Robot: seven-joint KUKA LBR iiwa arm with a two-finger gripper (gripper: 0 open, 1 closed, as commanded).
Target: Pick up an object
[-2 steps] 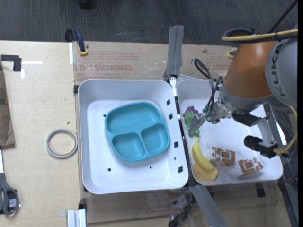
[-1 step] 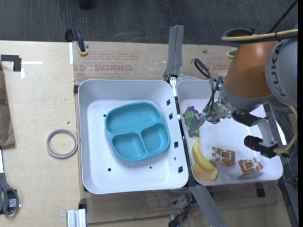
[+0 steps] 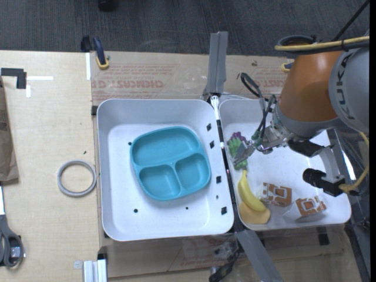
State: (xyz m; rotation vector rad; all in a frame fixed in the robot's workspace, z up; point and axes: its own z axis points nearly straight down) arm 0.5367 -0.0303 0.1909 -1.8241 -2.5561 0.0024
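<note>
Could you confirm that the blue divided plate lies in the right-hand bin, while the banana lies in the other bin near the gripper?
Not quite: the camera view shows the blue divided plate in the left-hand bin. The banana lies in the other bin, near the gripper.

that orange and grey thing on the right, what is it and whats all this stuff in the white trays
It is a robot arm, grey with an orange band, reaching in from the right. The single picture comes from a fixed camera above the bench, looking down at a slant. Its job is to pick up an object.

At the arm's end is its claw, low over the right bin, at a small purple and green toy by that bin's left wall. I cannot tell whether it grips the toy.

Also in the right bin: a yellow banana and two small brown and white items.

The left bin holds a blue divided plate. On the bench outside lie a grey ring and scissors.
</note>
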